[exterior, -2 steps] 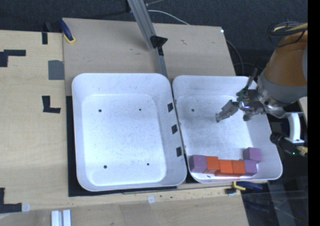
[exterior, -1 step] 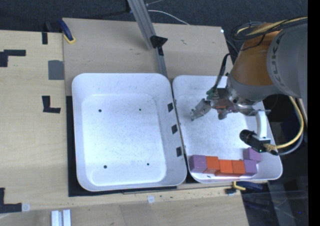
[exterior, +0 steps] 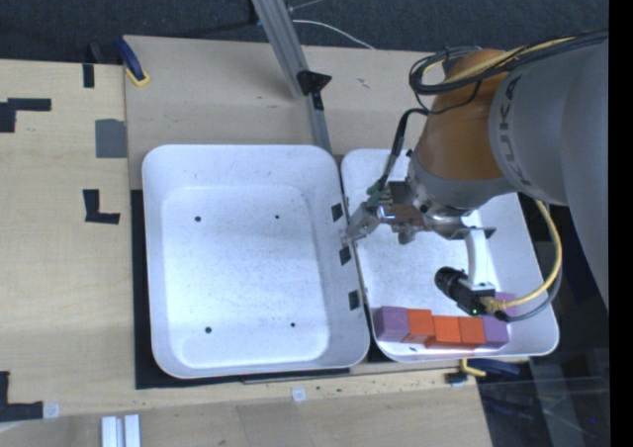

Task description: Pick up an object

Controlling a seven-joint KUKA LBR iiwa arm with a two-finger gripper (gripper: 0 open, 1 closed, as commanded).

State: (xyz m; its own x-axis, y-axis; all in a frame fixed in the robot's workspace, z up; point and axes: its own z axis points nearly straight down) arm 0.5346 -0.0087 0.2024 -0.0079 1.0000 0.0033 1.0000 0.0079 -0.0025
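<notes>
My gripper (exterior: 361, 223) hangs over the left edge of the right bin (exterior: 524, 237), close to where the two bins meet. I cannot tell how it is set, and I see nothing in it. Down below it and a bit to the right, a row of blocks lies along the near wall of the same bin: a purple block (exterior: 394, 322), then orange blocks (exterior: 445, 329) touching it. The left bin (exterior: 158, 178) sits just beside my gripper.

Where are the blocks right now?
The blocks lie in a row along the near edge of the right bin, below the gripper.
</notes>
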